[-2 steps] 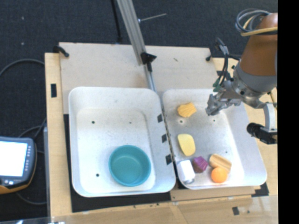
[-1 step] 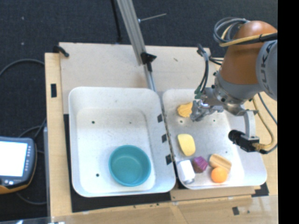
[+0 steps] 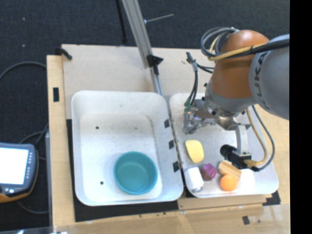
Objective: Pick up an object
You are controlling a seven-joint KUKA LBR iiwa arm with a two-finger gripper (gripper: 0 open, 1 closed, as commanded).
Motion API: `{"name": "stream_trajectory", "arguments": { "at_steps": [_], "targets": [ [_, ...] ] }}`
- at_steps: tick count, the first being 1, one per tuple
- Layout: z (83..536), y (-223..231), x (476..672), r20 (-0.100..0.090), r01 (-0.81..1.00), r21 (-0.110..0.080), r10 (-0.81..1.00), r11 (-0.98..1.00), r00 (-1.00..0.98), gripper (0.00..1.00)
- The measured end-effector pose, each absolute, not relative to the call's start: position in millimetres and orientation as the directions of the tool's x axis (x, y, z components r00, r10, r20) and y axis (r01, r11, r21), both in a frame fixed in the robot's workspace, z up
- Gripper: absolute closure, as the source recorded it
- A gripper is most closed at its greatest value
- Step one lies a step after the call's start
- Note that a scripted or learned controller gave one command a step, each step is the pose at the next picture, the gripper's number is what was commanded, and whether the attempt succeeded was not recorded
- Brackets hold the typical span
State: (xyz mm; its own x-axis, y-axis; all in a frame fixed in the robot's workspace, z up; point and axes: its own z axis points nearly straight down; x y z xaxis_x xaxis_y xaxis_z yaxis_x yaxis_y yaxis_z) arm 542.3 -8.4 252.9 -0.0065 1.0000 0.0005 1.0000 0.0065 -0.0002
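Leftmost, a teal bowl (image 3: 136, 172) sits in the left bin (image 3: 87, 111) near its front edge. Next, the right bin (image 3: 265, 179) carries a yellow block (image 3: 195, 150), with a white cylinder (image 3: 195, 178), a small purple piece (image 3: 209, 171), a tan piece (image 3: 228, 168) and an orange ball (image 3: 228, 183) clustered near its front. Above the yellow block, the tool (image 3: 191, 124) hangs low over the bin floor; whether it is clenched or released cannot be told.

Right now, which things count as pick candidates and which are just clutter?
Job:
- pincer
- yellow block
- white cylinder
- purple piece
- orange ball
- tan piece

Lying about:
- teal bowl in left bin
- handheld screen
- metal pole
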Motion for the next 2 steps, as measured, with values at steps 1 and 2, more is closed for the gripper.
{"name": "stream_trajectory", "arguments": {
  "at_steps": [1,2],
  "targets": [
    [240.2,39.6,532.8,0.001,1.000,0.000,1.000,0.007,-0.007,1.00],
    [233.5,86.1,525.9,0.001,1.000,-0.001,1.000,0.007,-0.007,1.00]
  ]
}}
